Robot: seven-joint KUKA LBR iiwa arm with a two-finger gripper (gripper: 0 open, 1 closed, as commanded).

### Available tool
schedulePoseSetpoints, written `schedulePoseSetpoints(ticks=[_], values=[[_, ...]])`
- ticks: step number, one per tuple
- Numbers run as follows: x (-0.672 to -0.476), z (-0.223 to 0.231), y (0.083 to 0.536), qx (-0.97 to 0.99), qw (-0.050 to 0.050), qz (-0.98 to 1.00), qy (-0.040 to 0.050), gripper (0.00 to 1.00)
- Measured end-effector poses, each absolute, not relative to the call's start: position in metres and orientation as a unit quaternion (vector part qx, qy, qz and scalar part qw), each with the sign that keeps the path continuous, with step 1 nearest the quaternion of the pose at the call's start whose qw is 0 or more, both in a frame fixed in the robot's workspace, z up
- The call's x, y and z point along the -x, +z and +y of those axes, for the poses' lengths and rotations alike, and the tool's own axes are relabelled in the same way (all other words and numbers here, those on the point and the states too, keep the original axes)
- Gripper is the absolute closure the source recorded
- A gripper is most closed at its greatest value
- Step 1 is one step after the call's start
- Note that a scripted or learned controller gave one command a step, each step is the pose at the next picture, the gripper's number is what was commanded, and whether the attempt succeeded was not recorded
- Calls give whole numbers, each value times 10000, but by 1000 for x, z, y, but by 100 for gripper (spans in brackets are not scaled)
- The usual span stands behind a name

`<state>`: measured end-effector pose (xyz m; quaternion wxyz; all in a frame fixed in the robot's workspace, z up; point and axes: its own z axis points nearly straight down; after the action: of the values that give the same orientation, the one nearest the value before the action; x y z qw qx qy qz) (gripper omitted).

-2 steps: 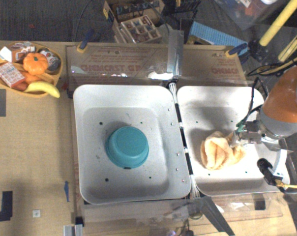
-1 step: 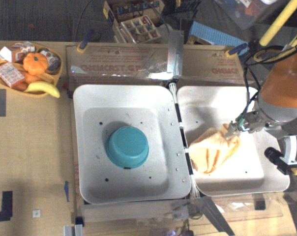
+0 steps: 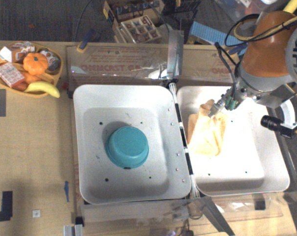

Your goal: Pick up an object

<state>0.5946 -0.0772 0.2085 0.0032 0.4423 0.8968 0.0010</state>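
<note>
Fingers (image 3: 220, 106) first: from my screen they look pinched together on the top corner of the pale yellow cloth (image 3: 206, 134), and that corner is drawn up into a small peak between them, so I read it as a closed grip on the fabric. The tips are small and partly blurred, so I cannot judge how much gap is left between them. The rest of the cloth hangs and spreads away toward seven o'clock from the grip, its lower part lying crumpled on the floor of the right bin (image 3: 247, 176), close to that bin's nine o'clock wall.

Outward from there, the wrist rises toward two o'clock into the grey arm (image 3: 266, 58) with its orange band, which comes in over the right bin's one o'clock corner with black cables looped around it.

The left bin (image 3: 89, 181) sits just beside the right one, their walls meeting along the middle. In it I see a teal bowl (image 3: 128, 147) turned upside down, a little toward six o'clock of the bin's centre and well apart from the cloth.

Far off at ten o'clock on the worktop (image 3: 30, 156) stands a yellow dish of toy food (image 3: 25, 73), with a small orange pumpkin and a banana on its rim.
</note>
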Motion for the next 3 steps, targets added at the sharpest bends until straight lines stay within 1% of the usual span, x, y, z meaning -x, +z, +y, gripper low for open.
schedulePoseSetpoints(ticks=[1,2,3], values=[[-626,-106,193,-4422,30,8969,7,100],[-626,-106,194,-4422,33,8969,8,0],[-608,-105,102,-4833,39,8754,15,0]])
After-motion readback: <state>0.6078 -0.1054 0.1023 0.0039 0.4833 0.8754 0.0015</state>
